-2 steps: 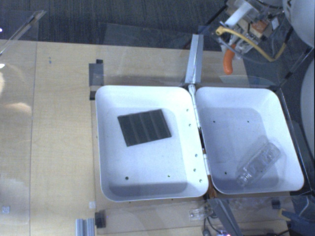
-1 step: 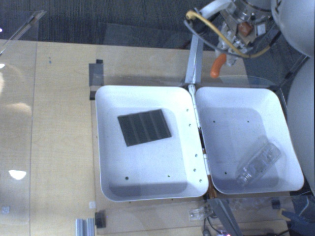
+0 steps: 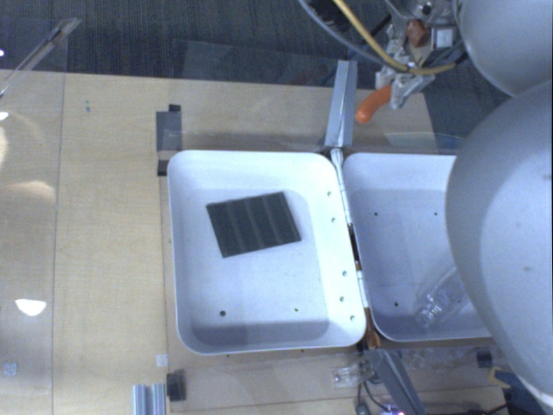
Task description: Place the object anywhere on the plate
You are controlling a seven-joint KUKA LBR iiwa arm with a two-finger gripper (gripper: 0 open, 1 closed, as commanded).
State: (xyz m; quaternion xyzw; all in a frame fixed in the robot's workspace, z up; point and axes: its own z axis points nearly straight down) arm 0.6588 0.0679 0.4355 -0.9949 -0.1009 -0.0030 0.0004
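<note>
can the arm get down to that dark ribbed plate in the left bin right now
Probably yes. The dark ribbed plate lies flat and uncovered in the left bin, with nothing on or beside it. The gripper sits above the bins' far edge, gripping an orange object.

Two shallow white bins are sitting side by side on a light wooden bench (image 3: 95, 232). The left bin (image 3: 259, 331) and the right bin (image 3: 389, 188) are touching along their inner edges. A grey metal bar (image 3: 340, 106) is running back from the seam between them. Dark carpet (image 3: 173, 15) is lying beyond the bench.
</note>
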